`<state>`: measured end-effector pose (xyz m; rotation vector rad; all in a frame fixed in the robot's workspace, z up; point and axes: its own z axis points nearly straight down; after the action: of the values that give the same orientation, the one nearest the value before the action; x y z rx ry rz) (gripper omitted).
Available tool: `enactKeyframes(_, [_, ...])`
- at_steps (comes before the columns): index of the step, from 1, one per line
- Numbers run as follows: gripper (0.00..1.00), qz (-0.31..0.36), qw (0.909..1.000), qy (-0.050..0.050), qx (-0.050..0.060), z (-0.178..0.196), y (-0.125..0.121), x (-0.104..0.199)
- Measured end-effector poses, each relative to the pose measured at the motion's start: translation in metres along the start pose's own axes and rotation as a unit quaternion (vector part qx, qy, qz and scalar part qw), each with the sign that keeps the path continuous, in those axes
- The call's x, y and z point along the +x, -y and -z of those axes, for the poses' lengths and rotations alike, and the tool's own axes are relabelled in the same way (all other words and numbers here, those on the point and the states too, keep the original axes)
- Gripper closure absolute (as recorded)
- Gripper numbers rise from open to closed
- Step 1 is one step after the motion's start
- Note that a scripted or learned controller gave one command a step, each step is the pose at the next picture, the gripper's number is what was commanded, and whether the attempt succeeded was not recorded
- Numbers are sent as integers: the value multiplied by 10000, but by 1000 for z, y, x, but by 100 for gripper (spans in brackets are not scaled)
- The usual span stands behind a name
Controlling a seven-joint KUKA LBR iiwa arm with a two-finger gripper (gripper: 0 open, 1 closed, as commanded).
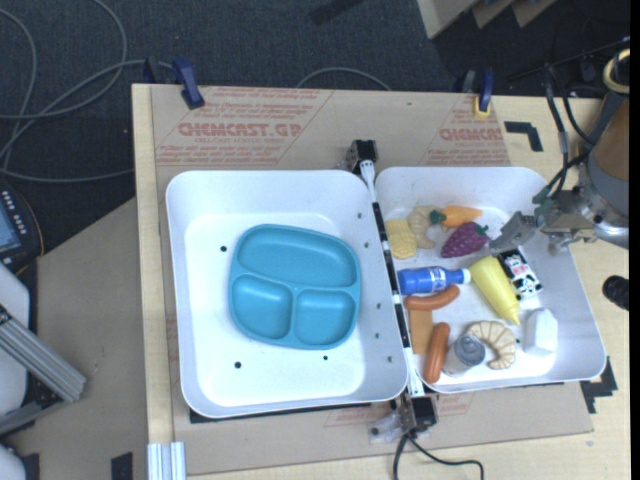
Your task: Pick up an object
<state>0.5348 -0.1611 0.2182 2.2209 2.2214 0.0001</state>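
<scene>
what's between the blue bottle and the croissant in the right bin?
In the camera view, bare white bin floor lies between the blue bottle and the croissant; the yellow piece sits just right of that line.

The right bin point(570, 268) is crowded: toy food lies packed from its left wall to the middle, leaving bare floor along the far right side. In the left bin point(200, 268), a blue divided plate point(294, 284) fills the centre, with open white floor all around it.

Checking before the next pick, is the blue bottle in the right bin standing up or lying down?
Lying down: the blue bottle rests on its side, white cap pointing toward the yellow bottle.
</scene>
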Motion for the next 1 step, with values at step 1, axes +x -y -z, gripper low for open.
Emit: enactKeyframes(1, [0, 9, 9999, 41, -103, -110, 13, -28])
